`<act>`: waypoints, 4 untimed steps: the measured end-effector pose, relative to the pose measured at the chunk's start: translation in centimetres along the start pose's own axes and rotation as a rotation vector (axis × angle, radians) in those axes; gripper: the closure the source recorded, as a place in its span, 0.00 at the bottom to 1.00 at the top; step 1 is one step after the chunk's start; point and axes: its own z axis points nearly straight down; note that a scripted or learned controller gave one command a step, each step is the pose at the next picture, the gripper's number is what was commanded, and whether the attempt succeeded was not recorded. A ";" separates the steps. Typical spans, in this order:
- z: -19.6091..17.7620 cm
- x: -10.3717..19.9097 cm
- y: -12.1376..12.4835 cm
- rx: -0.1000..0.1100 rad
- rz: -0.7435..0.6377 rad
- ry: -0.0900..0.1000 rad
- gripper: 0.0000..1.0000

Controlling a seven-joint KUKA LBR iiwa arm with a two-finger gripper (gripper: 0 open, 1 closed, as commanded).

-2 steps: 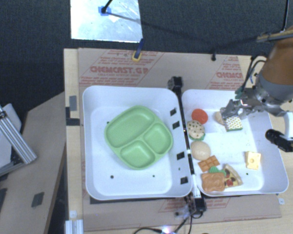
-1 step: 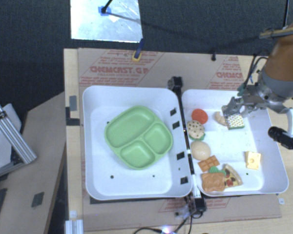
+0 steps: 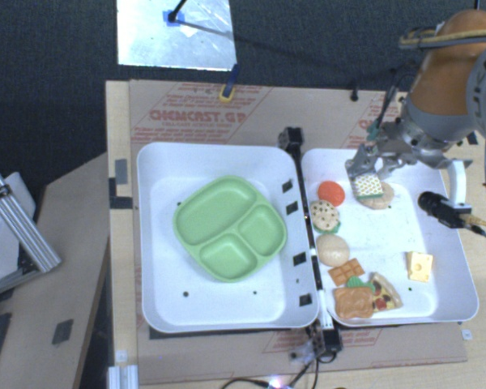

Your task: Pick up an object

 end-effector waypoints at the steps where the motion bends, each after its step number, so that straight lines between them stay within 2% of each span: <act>1: 1.5 1.3 0.5 0.003 0.003 -0.002 1.00; 2: 0.1 2.4 0.7 0.001 0.002 -0.001 1.00; 4: 0.0 2.1 1.0 0.002 0.003 -0.002 1.00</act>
